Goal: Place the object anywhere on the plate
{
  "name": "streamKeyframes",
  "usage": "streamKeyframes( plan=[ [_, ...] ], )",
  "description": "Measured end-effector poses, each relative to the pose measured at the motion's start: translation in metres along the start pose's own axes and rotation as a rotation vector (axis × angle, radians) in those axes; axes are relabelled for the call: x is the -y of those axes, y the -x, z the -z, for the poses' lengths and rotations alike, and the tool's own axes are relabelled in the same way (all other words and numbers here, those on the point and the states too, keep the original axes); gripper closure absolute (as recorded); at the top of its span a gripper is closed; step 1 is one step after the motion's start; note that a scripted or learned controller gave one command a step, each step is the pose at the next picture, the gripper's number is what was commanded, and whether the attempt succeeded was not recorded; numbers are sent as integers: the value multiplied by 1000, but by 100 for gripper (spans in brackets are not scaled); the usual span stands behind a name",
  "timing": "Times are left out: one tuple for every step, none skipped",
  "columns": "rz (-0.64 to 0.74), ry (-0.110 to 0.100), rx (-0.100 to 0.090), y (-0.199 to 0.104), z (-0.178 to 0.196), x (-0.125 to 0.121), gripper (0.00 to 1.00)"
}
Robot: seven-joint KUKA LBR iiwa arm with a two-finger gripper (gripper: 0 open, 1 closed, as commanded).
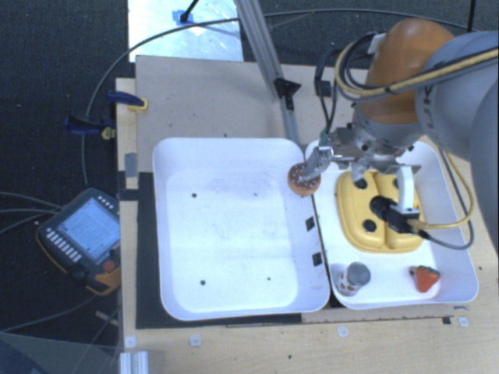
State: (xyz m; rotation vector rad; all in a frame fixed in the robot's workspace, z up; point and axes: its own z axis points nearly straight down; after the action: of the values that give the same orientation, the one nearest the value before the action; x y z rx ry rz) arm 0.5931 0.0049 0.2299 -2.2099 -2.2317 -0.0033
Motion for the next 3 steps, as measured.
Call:
streamKeyframes(
  plan=[
    [1,1,-1,-57,7,-5,100],
    [1,-1,-1,-120,-2,2,100],
    [0,1,-2,-176,6,3,100]
  ],
)
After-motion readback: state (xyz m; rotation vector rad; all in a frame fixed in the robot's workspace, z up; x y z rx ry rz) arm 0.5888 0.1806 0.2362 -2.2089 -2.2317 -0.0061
